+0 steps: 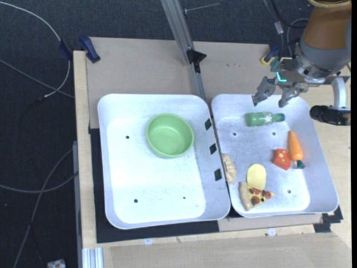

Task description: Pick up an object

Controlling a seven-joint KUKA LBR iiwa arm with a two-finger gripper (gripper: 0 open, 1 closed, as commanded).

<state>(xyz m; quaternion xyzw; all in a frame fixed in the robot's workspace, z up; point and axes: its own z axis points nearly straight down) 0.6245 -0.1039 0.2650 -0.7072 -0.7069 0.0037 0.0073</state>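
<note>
My gripper (pixel 274 97) hangs over the far edge of the right bin (pixel 318 194), its two fingers spread open with nothing between them. Just below it a green bottle (pixel 264 118) lies on its side. Further toward the front are an orange carrot (pixel 295 145), a red pepper piece (pixel 281 159), a yellow piece (pixel 256 176) and a pizza slice (pixel 254 196). A tan pastry (pixel 229 168) lies against the right bin's left wall.
The left bin (pixel 128 200) holds a green bowl (pixel 169 135). A metal pole (pixel 179 24) slants across the bench behind the bins. Blue clamps (pixel 89 49) sit at the bench's far corners.
</note>
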